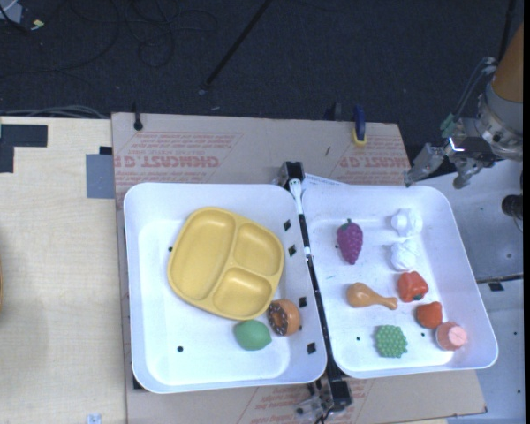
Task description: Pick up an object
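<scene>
In the right bin, toy foods lie loose from near to far: a green berry cluster, a drumstick, purple grapes. The gripper hovers at the far right corner, fingers spread, holding nothing. It is in the approach step; next it must choose a piece and descend.

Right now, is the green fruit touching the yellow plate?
Apart. The camera view shows a strip of white bin floor between the green fruit and the yellow plate.

High slanted view over both bins
</scene>
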### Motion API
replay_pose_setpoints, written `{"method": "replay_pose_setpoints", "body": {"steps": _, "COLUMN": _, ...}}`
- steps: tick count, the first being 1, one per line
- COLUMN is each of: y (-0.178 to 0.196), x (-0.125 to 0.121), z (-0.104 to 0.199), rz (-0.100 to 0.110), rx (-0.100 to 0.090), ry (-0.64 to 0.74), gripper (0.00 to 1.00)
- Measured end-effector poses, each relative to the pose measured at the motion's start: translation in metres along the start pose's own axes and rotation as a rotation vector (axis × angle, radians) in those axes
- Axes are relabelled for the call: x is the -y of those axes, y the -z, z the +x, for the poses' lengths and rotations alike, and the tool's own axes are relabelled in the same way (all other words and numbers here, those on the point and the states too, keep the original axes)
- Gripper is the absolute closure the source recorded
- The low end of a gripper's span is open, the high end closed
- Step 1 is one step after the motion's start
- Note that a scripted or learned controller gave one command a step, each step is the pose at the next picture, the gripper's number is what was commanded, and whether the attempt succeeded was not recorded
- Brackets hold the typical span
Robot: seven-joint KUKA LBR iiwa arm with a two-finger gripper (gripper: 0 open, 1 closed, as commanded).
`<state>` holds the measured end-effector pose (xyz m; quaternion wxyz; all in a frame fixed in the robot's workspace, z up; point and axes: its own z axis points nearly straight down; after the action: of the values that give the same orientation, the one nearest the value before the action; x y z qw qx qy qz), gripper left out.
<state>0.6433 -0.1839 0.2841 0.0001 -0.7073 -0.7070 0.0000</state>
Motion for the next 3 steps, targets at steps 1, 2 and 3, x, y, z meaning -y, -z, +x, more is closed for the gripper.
{"method": "replay_pose_setpoints", "body": {"steps": 1, "y": 0.209, "x": 0.000, "z": 0.060, "rz": -0.017, "rx": 0.002, "ry": 0.006, "gripper": 0.00}}
{"method": "replay_pose_setpoints", "body": {"steps": 2, "y": 0.207, "x": 0.000, "z": 0.060, "rz": 0.004, "rx": 0.000, "ry": 0.007, "gripper": 1.00}}
{"method": "replay_pose_setpoints", "body": {"steps": 3, "y": 0.139, "x": 0.058, "z": 0.198, "rz": 0.010, "rx": -0.004, "ry": 0.014, "gripper": 1.00}}
